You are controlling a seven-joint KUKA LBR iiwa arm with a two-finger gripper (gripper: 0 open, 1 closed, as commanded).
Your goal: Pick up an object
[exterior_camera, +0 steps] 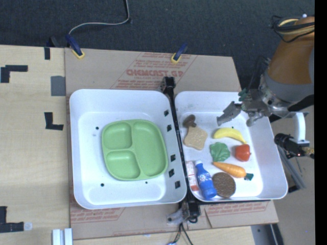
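Camera view: tool (pixel 239 115) open above banana (pixel 229 133), empty

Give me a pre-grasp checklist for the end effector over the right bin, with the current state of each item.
1. Fingers open: ok. The two grey fingers of the end effector are spread apart.
2. Nothing held: ok. No object sits between them.
3. Above a target: not ok. It hangs over bare floor of the shallow white right bin; the yellow plastic banana lies just below it in the view.
4. Target free of neighbours: ok. The banana is apart from the green leafy toy vegetable and the red toy tomato.
5. Height above the bin floor: cannot tell.
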